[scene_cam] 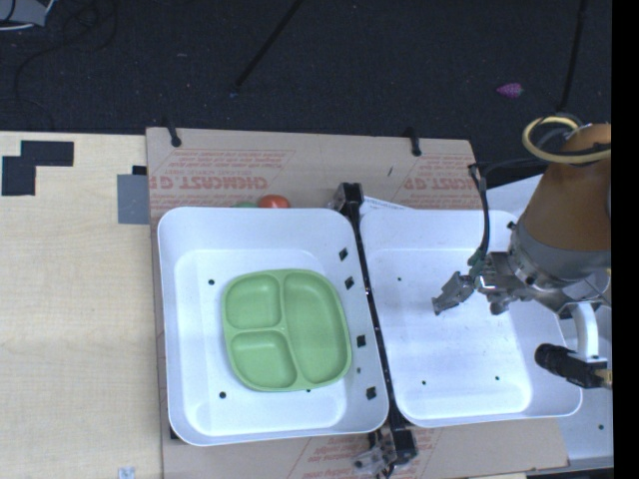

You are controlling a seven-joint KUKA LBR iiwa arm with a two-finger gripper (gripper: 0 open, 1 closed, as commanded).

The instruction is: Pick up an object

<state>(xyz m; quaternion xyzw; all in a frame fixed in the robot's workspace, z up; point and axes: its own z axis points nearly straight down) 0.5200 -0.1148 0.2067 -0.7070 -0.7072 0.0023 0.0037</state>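
Two white bins: left bin point(190, 267) holds one green three-compartment plate point(286, 328). My gripper point(451, 295) hangs over the right bin point(449, 387), right of the plate; I cannot tell its state.

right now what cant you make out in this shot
- Gripper: small and dark over the right bin; fingertip gap unreadable in the camera view.
- Red-orange object: mostly hidden behind the left bin's back rim; identity unclear.
- Arm: cut off by the right edge.
- Green divided plate: compartment contents, if any, too faint to tell.
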